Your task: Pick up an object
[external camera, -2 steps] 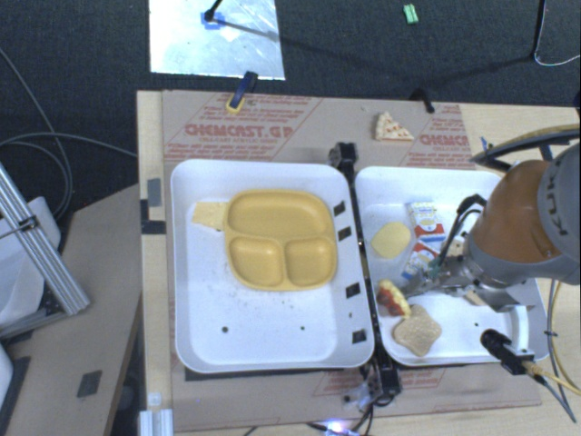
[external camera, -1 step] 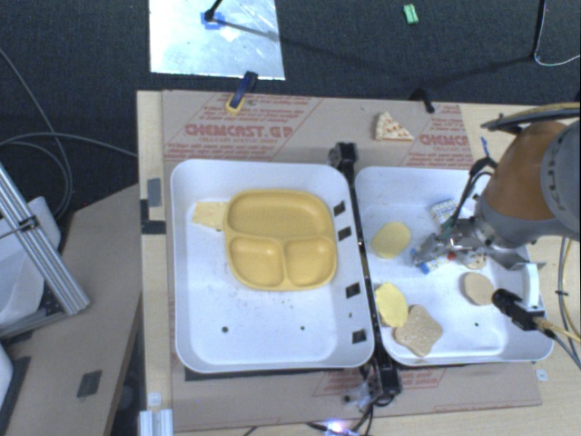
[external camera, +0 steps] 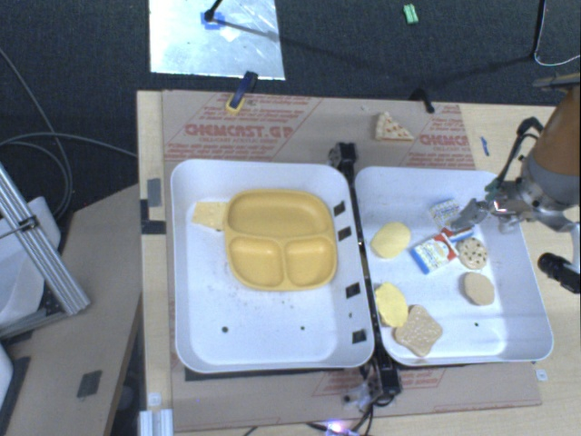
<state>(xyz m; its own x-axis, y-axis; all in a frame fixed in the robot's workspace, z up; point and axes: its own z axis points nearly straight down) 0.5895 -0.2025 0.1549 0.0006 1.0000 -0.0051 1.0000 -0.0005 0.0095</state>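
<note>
While my arm [external camera: 556, 157] reached over the right bin [external camera: 522, 330], my fingers [external camera: 473, 214] hung at its upper part, and I could not tell whether they were spread or pressed together. Taking the blue-and-red packet [external camera: 434, 252] as my mark: my fingers stood just above and right of it, a round cookie [external camera: 472, 253] lay just to its right, and a tan disc [external camera: 478, 289] lay below the cookie. A yellow piece [external camera: 391, 240] lay to the packet's left, another yellow piece [external camera: 392, 304] and a slice of toast [external camera: 418, 330] below it. Well to its left, a yellow divided plate [external camera: 278, 239] sat in the left bin [external camera: 204, 325].
</note>
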